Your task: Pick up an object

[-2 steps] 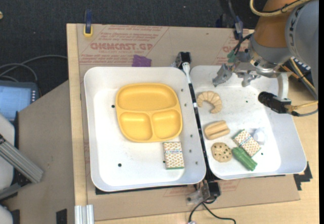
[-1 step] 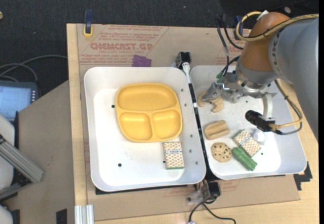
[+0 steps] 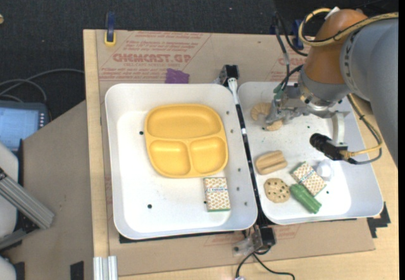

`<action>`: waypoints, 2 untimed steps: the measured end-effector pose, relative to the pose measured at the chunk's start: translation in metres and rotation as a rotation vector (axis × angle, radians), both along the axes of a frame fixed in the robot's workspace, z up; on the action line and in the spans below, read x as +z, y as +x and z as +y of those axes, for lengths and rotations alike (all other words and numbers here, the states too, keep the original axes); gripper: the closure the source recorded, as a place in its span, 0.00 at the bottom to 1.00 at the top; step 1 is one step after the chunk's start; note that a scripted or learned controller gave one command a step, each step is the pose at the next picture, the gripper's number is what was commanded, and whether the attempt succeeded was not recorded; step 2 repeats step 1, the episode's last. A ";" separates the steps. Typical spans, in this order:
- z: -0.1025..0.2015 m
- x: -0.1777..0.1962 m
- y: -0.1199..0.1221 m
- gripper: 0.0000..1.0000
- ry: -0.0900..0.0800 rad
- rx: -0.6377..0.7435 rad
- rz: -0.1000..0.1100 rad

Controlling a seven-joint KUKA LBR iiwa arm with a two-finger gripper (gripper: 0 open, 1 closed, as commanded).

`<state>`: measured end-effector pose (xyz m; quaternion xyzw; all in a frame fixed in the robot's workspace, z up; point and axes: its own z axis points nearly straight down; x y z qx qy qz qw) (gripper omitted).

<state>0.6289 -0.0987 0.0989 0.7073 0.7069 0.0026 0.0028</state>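
desk [image 3: 95, 146]: cardboard-topped, bearing two shallow white bins side by side.
left bin [image 3: 120, 165]: holds a yellow divided plate [image 3: 186, 140] at centre and a small patterned box [image 3: 217, 194] at its 5 o'clock.
right bin [image 3: 361, 200]: holds the candidates for the pick.
arm [image 3: 335, 45]: reaches in from 3 o'clock and is bent down over the right bin's 11 o'clock corner.
gripper [image 3: 280, 111]: low over the bin floor, just beside the tan pieces; how far it is open I cannot tell, and nothing can be seen in its hold.
target, judged: pale tan lumpy piece [image 3: 260, 111] at the bin's 11 o'clock, touching or nearly touching the gripper; a second tan bit [image 3: 273, 125] just below it.
look: irregular, rounded, biscuit-coloured, matte.
handling, judged: light, probably toy food, stiff enough to pinch; the lumpy shape may roll, so take hold across the narrowest part.
others, larger to smaller: bread-like roll [image 3: 271, 161], green stick [image 3: 305, 197], patterned packet [image 3: 309, 177], cookie [image 3: 276, 189], at the bin's 6 to 7 o'clock.
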 end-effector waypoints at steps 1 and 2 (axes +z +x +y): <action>0.066 0.091 -0.042 1.00 0.002 0.006 0.003; 0.066 0.091 -0.042 1.00 0.002 0.006 0.003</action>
